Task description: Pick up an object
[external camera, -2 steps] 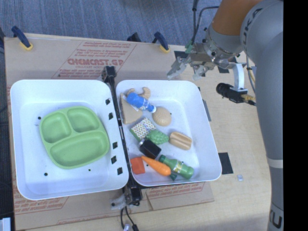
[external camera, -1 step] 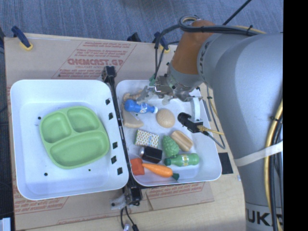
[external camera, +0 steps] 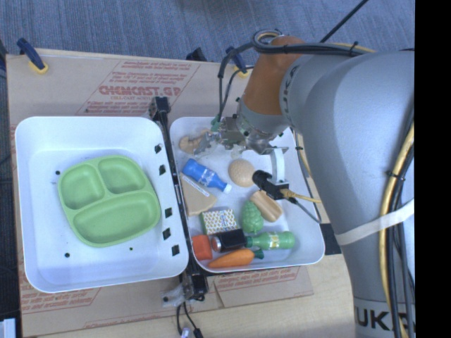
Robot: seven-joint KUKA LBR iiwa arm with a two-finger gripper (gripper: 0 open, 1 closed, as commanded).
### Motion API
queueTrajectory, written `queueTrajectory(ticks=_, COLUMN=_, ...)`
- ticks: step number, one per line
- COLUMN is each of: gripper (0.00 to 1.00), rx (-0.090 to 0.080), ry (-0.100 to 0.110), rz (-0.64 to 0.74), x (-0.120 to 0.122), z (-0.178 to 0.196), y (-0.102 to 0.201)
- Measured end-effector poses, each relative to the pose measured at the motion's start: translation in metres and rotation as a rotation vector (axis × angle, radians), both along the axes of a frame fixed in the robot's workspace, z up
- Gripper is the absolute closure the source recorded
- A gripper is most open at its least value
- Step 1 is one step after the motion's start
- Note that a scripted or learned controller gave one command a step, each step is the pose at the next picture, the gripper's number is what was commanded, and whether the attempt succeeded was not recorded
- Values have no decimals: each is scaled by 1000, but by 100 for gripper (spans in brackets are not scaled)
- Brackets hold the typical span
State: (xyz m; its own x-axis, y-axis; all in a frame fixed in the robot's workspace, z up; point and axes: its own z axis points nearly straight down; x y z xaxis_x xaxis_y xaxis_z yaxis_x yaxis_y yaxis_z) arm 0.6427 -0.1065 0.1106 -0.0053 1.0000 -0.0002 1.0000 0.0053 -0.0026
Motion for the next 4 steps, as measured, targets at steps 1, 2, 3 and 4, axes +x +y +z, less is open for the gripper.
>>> queueTrajectory(ticks=1, gripper=0, rx=-1, ry=0, rz=3, x=14, z=-19, y=16)
queueTrajectory(ticks=2, gripper=0, rx=1, ry=3, rz=1, x=-89, z=-19, y=7)
queueTrajectory(ticks=3, gripper=0, rx=0, ry=-1, rz=1, x=-126, z=-18, y=-21)
queueTrajectory(ticks=4, gripper=100, rx=-1, ry=-2, rz=9, x=-125, z=-8, y=-20)
